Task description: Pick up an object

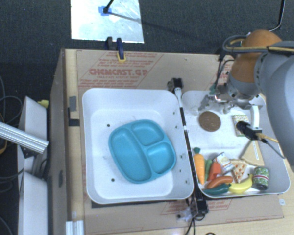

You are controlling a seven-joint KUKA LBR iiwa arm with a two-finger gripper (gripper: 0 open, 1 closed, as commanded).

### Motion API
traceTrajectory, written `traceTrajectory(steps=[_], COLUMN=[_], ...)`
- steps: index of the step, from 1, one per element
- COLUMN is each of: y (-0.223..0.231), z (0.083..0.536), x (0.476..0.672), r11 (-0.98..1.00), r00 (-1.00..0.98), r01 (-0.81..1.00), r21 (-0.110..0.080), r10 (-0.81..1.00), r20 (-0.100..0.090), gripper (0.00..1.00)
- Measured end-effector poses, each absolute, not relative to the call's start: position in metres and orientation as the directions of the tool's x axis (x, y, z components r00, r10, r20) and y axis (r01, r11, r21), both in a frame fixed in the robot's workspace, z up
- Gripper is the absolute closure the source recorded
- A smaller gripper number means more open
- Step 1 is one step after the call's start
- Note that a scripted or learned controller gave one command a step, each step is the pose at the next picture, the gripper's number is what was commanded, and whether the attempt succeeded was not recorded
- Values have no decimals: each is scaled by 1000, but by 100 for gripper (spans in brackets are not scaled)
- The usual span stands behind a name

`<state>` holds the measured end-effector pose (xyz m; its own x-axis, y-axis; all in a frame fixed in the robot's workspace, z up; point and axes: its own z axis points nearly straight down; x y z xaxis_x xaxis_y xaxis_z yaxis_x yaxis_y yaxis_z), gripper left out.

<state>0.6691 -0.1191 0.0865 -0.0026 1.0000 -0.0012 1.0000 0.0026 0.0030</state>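
One gripper (224, 102), its state impossible to tell, is hovering beside the brown disc (209, 121), risking a miss.

Even, fairly bright overhead light falls on the two shallow white plastic bins (137, 99), which look slightly washed out with only soft shadows along their walls. A shiny silver sheet (107, 13) past the bench's far edge throws glare. The dark floor stays dim. Focus is soft and grainy throughout.
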Motion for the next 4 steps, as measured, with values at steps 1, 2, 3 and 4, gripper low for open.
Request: traceTrajectory(steps=[1, 2, 3, 4], y=[-84, -85, -100, -100], z=[85, 87, 85, 97], x=[650, 640, 641, 643], r11=[5, 2, 1, 3], r00=[-5, -2, -1, -3], r01=[1000, 1000, 1000, 1000], r21=[3, 1, 2, 7], r10=[1000, 1000, 1000, 1000], r20=[1, -1, -1, -1], gripper=[0, 0, 0, 100])
